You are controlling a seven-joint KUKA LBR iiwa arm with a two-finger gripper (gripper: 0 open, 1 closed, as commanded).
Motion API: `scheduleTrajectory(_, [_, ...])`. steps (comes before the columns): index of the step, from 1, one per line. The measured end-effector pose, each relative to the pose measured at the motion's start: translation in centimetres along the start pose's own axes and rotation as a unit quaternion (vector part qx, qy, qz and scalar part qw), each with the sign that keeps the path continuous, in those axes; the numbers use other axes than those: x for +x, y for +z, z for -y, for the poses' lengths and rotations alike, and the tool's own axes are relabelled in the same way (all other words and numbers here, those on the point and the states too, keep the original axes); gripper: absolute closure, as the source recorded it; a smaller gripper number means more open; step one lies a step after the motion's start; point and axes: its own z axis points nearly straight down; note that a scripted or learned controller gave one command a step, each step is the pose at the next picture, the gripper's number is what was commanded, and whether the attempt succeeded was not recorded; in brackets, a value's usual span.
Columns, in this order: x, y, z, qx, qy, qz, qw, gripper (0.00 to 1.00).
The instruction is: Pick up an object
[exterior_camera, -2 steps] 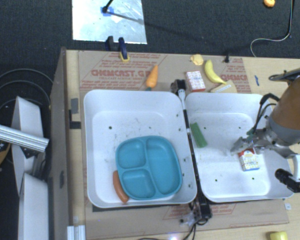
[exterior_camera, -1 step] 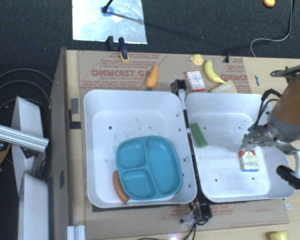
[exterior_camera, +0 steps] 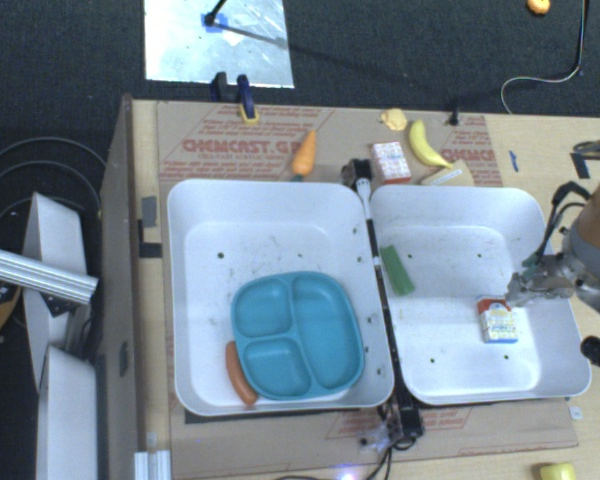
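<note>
In the right bin (exterior_camera: pixel 460 213), a small white carton with a red top and blue print (exterior_camera: pixel 498 322) lies near the right wall. My gripper (exterior_camera: pixel 527 286) hangs just above and to the right of it, at the bin's right rim, and nothing is visibly held in it. A green stick-shaped piece (exterior_camera: pixel 396 269) rests against the right bin's left wall. The left bin (exterior_camera: pixel 260 218) holds a blue divided plate (exterior_camera: pixel 297 334) and an orange sausage (exterior_camera: pixel 239 372) beside the plate's lower left corner.
Behind the bins, on the cardboard, lie a carrot (exterior_camera: pixel 303 154), a banana (exterior_camera: pixel 425 146), a small patterned box (exterior_camera: pixel 390 161) and a pale yellow piece (exterior_camera: pixel 393 119). The grey arm (exterior_camera: pixel 592 238) enters over the right bin's right edge. A cable runs across the floor at top right.
</note>
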Motion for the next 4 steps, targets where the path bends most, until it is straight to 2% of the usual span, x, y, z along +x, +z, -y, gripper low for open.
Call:
scheduleTrajectory(1, [1.1, 0.4, 0.0, 0.001, -0.003, -0.001, 1.0, 1.0])
scheduleTrajectory(2, [1.1, 0.4, 0.0, 0.0, -0.002, -0.001, 1.0, 0.0])
scheduleTrajectory(3, [1.1, -0.7, -0.1, -0.001, -0.003, -0.001, 1.0, 1.0])
scheduleTrajectory(4, [0.1, -2.7, 3.3, 0.001, 0.0, -0.001, 1.0, 1.0])
